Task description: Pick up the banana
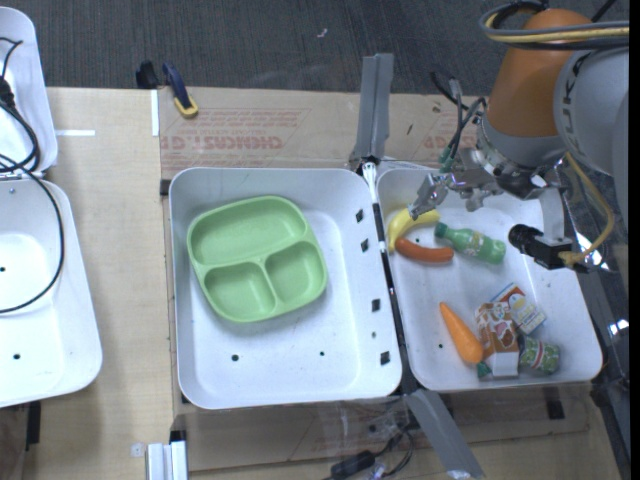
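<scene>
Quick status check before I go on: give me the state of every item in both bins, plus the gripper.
banana: lying in the right bin, far left corner, beside the hot dog
hot dog: lying flat
green bottle: on its side
carrot: lying flat
snack packets: piled at the near right corner
green divided plate: right side up in the left bin
gripper: above the banana, holding nothing visible

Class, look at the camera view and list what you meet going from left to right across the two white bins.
Green divided plate → banana → carrot → green bottle → small green can.
</scene>
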{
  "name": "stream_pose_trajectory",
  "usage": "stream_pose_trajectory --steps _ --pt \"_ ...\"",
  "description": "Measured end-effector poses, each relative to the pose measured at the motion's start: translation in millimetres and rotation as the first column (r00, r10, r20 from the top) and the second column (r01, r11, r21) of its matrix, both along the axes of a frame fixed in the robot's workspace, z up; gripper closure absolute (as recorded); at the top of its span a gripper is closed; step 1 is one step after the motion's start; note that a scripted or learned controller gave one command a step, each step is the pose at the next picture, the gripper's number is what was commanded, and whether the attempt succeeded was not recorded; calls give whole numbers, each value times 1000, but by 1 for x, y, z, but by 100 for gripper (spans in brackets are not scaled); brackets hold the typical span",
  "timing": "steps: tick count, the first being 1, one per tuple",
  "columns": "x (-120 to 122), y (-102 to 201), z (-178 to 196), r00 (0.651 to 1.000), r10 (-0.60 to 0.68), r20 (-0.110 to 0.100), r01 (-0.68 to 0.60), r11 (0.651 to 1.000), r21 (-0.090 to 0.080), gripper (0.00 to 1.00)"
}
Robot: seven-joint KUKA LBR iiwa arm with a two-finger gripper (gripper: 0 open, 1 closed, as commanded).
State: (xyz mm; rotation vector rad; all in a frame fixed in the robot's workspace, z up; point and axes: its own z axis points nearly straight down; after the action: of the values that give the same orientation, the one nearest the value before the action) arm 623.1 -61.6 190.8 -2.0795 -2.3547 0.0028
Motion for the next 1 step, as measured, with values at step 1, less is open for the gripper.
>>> stream_pose_trajectory --steps 1 --pt "11 6 0 1000 -1 1 1 1000 0 0"
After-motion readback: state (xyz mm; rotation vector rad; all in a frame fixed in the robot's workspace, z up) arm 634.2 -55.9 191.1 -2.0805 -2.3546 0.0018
